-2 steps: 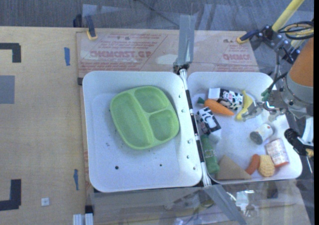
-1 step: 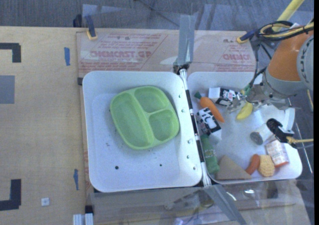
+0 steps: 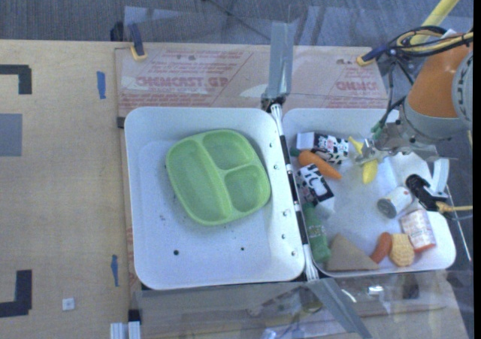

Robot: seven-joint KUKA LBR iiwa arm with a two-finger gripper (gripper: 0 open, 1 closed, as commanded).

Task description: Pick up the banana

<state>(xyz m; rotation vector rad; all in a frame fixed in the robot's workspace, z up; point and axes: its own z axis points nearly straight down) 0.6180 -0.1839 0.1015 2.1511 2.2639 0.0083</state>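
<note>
Banana (image 3: 368, 169) lay in the right bin (image 3: 443, 255), just beside the carrot (image 3: 319, 164) and the cow toy (image 3: 331, 146). End effector (image 3: 385, 146) hung over it; grip state unreadable. You needed a straight descent, avoiding both neighbours.
</note>
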